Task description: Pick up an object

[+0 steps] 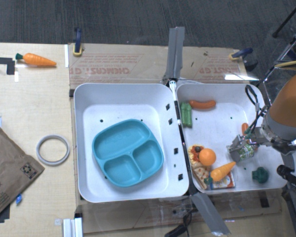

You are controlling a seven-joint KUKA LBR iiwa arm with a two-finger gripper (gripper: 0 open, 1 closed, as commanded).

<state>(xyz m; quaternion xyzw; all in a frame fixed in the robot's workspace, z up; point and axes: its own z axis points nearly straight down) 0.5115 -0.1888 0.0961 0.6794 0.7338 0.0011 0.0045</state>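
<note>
Toy carrot (222, 171) just below-left of gripper (242, 150), right bin (222, 90).

Robot lab: clamped cardboard (153, 63) under bins (81, 132)

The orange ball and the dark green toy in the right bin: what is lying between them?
In the camera view, between the orange ball and the dark green toy lies the toy carrot, with the gripper just above that line.

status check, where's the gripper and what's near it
Gripper low in right bin, over a crumpled silvery-green object. Grasp unconfirmed. Carrot and orange close by.
</note>
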